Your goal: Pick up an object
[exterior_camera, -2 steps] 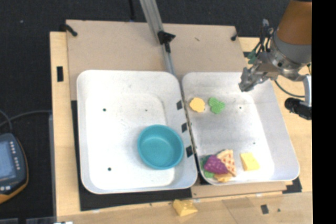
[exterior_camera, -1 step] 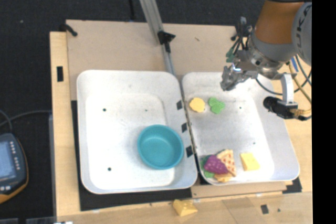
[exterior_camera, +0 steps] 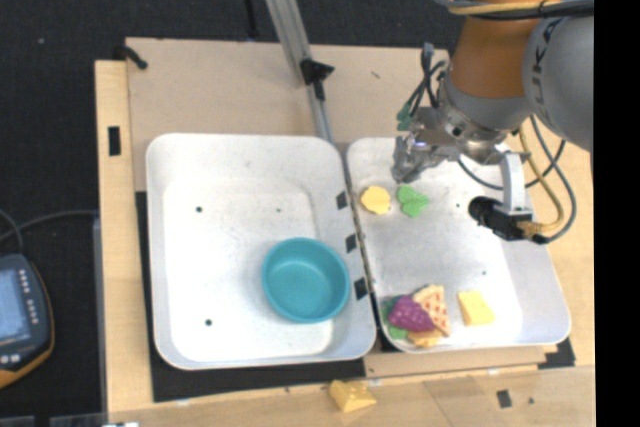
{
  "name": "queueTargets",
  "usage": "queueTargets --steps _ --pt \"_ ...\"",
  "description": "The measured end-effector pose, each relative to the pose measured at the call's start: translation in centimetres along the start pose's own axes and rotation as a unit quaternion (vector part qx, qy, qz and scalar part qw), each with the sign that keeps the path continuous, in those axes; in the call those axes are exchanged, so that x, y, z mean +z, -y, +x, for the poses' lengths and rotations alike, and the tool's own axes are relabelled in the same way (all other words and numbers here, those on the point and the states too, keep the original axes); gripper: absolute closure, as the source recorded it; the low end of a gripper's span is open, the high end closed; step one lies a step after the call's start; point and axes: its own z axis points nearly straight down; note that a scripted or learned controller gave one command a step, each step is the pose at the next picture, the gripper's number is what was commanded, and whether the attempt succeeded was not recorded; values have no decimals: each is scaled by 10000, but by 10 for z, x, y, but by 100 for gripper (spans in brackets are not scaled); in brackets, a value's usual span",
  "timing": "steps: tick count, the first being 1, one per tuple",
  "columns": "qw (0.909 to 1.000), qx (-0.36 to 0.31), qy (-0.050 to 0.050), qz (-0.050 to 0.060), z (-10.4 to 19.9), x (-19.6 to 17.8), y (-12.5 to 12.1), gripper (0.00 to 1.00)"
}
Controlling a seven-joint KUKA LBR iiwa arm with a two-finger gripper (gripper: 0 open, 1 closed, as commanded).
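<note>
Hovering over the right bin (exterior_camera: 520, 310), your gripper (exterior_camera: 408, 167) hangs just above the green piece (exterior_camera: 413, 203), which lies beside the yellow round piece (exterior_camera: 376, 201). You cannot tell whether the pincer is apart or together. Nothing shows between its tips.

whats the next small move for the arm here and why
Probably a short drop straight down. The end effector hangs over the back of the right bin, just above the green piece, with the yellow round piece close beside it on the left. Nothing shows between its tips, so no object is picked yet. The green piece looks the nearest target.
</note>
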Motion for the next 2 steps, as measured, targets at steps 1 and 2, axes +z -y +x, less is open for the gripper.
queueTargets --steps 1,2 --pt "10000 -12 -9 -2 49 -5 7 100" --pt "10000 -18 -8 -8 107 -8 11 100"
